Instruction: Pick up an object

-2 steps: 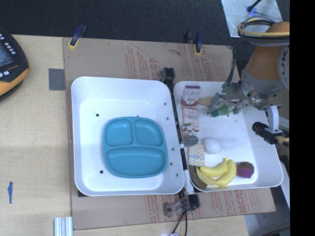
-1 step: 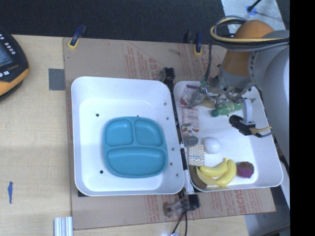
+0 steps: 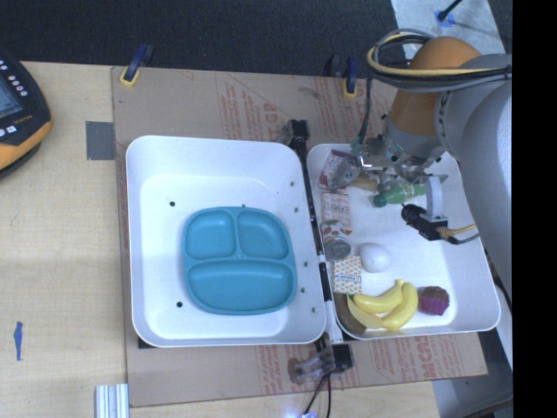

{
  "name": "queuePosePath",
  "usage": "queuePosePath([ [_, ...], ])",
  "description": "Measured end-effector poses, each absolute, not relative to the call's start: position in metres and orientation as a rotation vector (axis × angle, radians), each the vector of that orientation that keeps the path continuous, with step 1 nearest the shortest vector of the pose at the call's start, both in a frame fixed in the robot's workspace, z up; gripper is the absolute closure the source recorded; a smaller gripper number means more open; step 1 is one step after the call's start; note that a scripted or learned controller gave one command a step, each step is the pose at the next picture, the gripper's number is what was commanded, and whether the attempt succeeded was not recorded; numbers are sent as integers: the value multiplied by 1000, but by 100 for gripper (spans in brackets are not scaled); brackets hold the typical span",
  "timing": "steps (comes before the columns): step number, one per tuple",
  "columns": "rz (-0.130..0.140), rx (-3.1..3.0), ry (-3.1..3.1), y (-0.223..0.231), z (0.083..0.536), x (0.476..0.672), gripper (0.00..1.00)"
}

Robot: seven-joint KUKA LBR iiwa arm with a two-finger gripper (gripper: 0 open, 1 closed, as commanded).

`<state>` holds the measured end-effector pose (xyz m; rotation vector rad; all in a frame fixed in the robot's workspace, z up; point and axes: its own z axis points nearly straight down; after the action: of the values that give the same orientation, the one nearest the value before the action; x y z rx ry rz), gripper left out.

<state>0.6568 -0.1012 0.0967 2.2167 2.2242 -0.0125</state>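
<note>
**Jaw state undetermined; gripper at far end of right bin**

Jaw opening cannot be told from this view: the wrist and its fittings hide it, and no item can be confirmed in its hold. The gripper [image 3: 380, 165] sits over the far end of the right bin [image 3: 409, 264], with the arm entering from the right.

Candidate objects, all in the right bin:
- A crumpled reddish packet [image 3: 334, 174] is just beside the gripper, at the bin's far left corner.
- A green object [image 3: 396, 196] lies just nearer than the gripper. Contact cannot be judged.
- A white printed packet [image 3: 336, 211], a round grey item [image 3: 337, 249] and a patterned card [image 3: 346, 275] run in a line along the left wall.
- A white ball [image 3: 375, 257] lies mid-bin, beside the grey item.
- Yellow bananas [image 3: 384, 308] and a purple item [image 3: 433, 300] lie side by side at the near end, well apart from the gripper.

The left bin [image 3: 144, 233] holds a blue divided plate [image 3: 238, 260], lying flat.
</note>
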Motion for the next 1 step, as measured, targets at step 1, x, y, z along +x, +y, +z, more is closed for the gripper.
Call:
queuePosePath([
  [1, -13, 2220, 2232, -98, 93, 655, 0],
])
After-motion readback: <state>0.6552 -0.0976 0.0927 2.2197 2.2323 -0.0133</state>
